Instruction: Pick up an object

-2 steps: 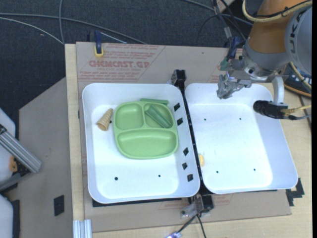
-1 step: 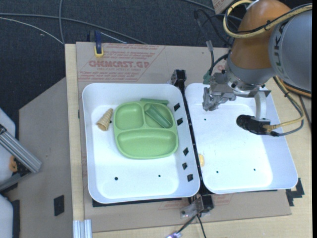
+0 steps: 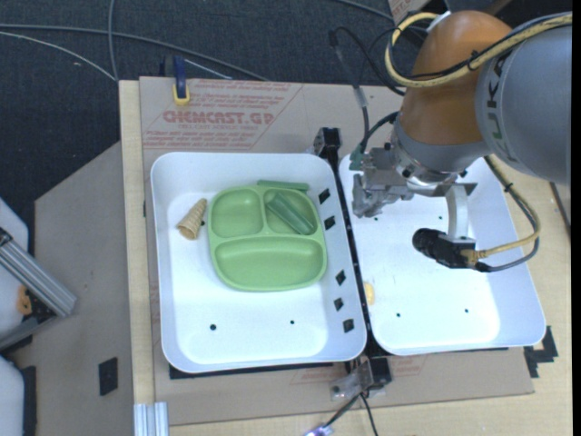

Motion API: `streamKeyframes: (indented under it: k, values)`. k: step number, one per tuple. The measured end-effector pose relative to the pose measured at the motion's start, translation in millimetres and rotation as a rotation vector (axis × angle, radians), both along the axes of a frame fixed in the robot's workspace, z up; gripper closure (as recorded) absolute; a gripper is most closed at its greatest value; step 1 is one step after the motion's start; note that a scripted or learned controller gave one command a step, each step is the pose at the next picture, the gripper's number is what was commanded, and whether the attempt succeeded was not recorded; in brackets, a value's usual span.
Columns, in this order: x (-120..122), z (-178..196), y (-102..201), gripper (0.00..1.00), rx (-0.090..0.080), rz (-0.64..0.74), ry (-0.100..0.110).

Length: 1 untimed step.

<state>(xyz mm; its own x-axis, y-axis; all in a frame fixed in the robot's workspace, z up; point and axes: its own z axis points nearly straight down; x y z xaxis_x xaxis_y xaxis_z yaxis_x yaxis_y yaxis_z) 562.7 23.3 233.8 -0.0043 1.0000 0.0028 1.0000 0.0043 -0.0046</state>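
Note:
A green divided plate (image 3: pixel 266 241) lies in the left bin (image 3: pixel 182 325). A dark green, elongated piece (image 3: pixel 292 212) rests in the plate's upper right compartment. A tan cone (image 3: pixel 192 218) lies on the bin floor just left of the plate. A small yellow bit (image 3: pixel 369 292) sits at the left edge of the right bin (image 3: pixel 472 321). My gripper (image 3: pixel 367 200) hangs over the right bin's upper left part, close to the wall between the bins. It is apart from the plate and well above the yellow bit in the view.
The grey arm with its orange band (image 3: pixel 454 62) covers the right bin's upper part. A black fitting with a yellow cable (image 3: pixel 445 247) hangs over the right bin's middle. Black clips (image 3: pixel 338 280) line the wall between the bins. Cardboard (image 3: pixel 218 112) lies under both bins.

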Motion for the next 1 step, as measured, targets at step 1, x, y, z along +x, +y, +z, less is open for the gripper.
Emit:
streamKeyframes:
  k: [1]
  values:
    - [-21.5, 2.2, 50.2, 1.00, 0.001, 0.002, 0.000]
